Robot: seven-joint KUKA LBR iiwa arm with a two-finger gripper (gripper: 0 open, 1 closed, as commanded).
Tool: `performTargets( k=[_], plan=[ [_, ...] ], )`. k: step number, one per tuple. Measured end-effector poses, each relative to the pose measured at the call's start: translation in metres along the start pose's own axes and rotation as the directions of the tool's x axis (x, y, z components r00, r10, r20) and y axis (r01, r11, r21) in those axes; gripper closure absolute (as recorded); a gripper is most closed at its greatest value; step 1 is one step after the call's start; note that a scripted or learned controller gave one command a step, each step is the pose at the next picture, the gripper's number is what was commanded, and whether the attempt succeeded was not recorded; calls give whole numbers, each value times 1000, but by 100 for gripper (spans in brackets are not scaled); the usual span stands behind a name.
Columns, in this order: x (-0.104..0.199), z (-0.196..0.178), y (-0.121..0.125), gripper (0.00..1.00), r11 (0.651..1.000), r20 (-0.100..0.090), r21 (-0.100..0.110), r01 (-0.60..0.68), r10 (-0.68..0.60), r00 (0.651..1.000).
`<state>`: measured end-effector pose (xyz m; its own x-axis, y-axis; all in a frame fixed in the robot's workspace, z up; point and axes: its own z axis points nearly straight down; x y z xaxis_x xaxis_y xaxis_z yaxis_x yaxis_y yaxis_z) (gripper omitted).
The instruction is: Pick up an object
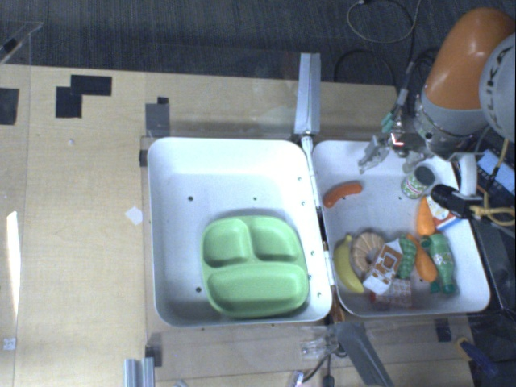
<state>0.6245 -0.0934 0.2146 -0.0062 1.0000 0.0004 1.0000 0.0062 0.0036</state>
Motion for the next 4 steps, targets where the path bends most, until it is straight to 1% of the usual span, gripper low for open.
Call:
performTargets(
  k=[1, 2, 3, 4],
  plan=[
    [14, -4, 6, 0, 1000, 0, -1, 14, -14, 1000],
    [5, 115, 43, 0, 997, 0, -1, 79, -79, 997],
    [-12, 125, -13, 0, 1000, 1, -7, 2, -2, 1000],
    [0, 39, 38, 0, 989, 1, -6, 145, -145, 989]
  ],
)
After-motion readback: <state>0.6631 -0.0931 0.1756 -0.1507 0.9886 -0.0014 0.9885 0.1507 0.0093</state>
